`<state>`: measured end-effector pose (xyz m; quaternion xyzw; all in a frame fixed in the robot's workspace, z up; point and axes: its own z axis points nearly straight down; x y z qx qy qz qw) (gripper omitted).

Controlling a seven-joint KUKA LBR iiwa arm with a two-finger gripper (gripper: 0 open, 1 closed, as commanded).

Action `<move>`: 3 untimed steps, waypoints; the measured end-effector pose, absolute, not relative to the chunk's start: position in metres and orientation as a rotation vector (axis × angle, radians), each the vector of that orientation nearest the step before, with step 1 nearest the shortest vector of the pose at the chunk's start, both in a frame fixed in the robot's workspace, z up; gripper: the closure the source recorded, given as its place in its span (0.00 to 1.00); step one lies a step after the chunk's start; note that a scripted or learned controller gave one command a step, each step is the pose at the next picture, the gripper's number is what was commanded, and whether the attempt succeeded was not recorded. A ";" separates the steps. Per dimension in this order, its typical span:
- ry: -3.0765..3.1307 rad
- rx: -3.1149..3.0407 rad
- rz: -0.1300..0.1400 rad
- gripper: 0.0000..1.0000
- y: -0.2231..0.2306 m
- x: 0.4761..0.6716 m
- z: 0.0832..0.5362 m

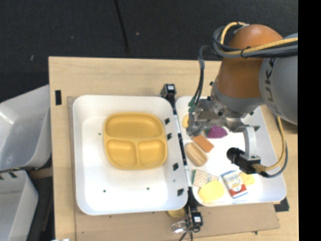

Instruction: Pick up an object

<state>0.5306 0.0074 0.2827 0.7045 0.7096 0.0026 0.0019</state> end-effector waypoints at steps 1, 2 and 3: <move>2.222 2.206 0.023 1.00 0.046 0.489 0.535; 2.218 2.223 -0.002 1.00 -0.014 0.494 0.496; 2.223 2.225 -0.009 1.00 -0.014 0.489 0.406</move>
